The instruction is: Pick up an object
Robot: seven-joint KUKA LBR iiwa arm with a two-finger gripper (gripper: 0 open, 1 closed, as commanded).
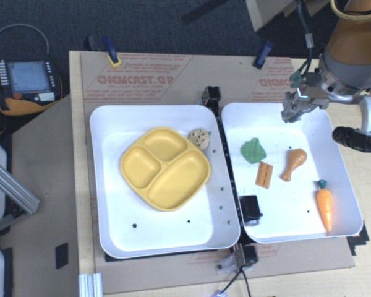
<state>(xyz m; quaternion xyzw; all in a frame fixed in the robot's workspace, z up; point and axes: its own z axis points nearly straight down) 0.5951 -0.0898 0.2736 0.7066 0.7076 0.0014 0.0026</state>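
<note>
Probably the drumstick [294,163], lying mid-right bin [340,166] just beside the orange block [264,174], is light, rigid, slick plastic (best pinched across its narrow shank), while the gripper [295,109] hovers empty, its opening unclear.

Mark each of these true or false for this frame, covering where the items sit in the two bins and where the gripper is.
1. The yellow divided plate lies in the left bin. True.
2. The carrot rests on the yellow plate. False: it lies in the right bin, near its right wall.
3. The cookie sits beside the plate's upper right edge. True.
4. The gripper grasps the drumstick. False: it hovers by the right bin's far edge, apart from the drumstick.
5. The green leafy piece lies in the left bin. False: it lies in the right bin.
</note>
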